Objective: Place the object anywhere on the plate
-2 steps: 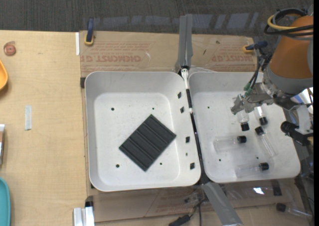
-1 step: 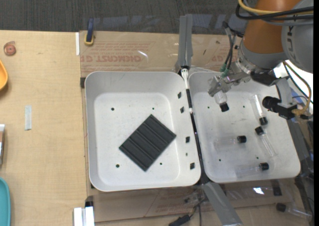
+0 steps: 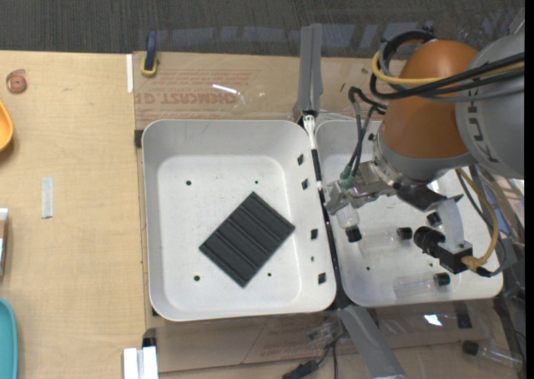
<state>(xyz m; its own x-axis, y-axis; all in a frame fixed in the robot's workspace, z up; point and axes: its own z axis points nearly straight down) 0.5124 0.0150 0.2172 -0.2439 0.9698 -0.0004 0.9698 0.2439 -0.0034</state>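
The plate (image 3: 248,238) is a dark grey ribbed rectangle. It lies flat and turned at an angle in the middle of the left bin (image 3: 158,202), with nothing on it. My gripper (image 3: 347,220) hangs low over the left side of the right bin (image 3: 350,285), close to the wall between the two bins. The orange band and grey arm (image 3: 430,110) cover much of that bin. Two small clear objects with black ends lie on the right bin's floor, one (image 3: 395,236) just right of the gripper and one (image 3: 422,284) near the front.
A black cable fitting (image 3: 442,250) hangs from the arm over the right bin. Cardboard (image 3: 217,89) lies behind the bins. The wooden bench (image 3: 67,202) at the left bears small items along its edge.
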